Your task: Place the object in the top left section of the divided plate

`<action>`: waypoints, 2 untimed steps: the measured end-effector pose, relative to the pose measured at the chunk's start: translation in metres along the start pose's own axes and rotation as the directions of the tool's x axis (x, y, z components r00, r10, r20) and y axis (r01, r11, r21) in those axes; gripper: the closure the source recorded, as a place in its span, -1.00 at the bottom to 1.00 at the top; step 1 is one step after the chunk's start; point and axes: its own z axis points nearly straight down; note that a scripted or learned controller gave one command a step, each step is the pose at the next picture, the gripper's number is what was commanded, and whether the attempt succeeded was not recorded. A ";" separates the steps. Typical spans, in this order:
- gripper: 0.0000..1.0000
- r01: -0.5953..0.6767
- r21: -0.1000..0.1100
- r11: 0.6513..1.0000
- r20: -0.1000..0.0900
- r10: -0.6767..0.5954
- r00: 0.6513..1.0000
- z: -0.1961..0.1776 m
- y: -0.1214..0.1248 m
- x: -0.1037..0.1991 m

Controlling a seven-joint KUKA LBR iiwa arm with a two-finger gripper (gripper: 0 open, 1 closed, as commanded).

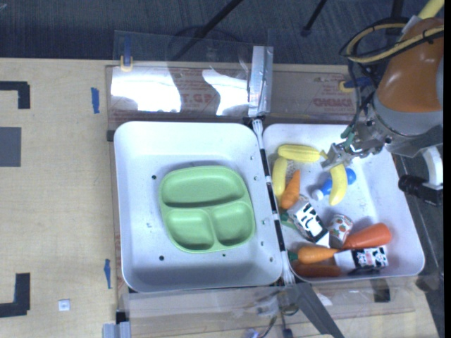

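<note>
Gripper (pixel 341 151) over right bin's (pixel 407 217) back edge, above bananas (pixel 299 153); finger state cannot be told. Green divided plate (pixel 207 208) sits mid left bin (pixel 141 153).

Green divided plate (pixel 206 207) flat, central in left bin (pixel 134 189)

1. A robotics lab: a pale wooden bench (pixel 56 210) carries black corner marks (pixel 20 94) and bits of blue tape (pixel 95 99).
2. Two shallow white bins (pixel 134 153) sit side by side below a clear plastic screen (pixel 183 69).
3. Black stand legs (pixel 232 9) cross grey carpet at the far side.
4. Toy food (pixel 299 153) fills the right bin, beside the cabled grey arm (pixel 412 90).
</note>
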 end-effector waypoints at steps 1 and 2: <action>1.00 0.058 0.004 0.998 -0.001 -0.058 0.998 0.007 0.014 0.081; 1.00 0.142 0.001 0.990 0.001 -0.142 0.990 -0.055 0.084 0.130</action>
